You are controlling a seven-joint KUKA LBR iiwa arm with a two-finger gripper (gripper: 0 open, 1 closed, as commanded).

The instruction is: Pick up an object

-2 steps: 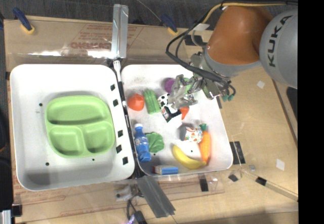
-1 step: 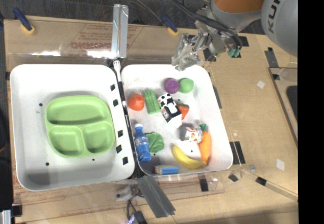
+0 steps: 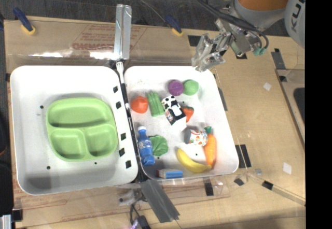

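Observation:
My gripper hangs above the far right corner of the right bin, its fingers spread with nothing between them. Below it in that bin lie a purple ball and a green ball. Further in are a red-orange ball, a green ridged piece, a black-and-white toy, a blue bottle, a banana and a carrot.
The left bin bears a green divided tray. A metal bar stands upright between the bins at the back. A small blue block lies at the right bin's front edge.

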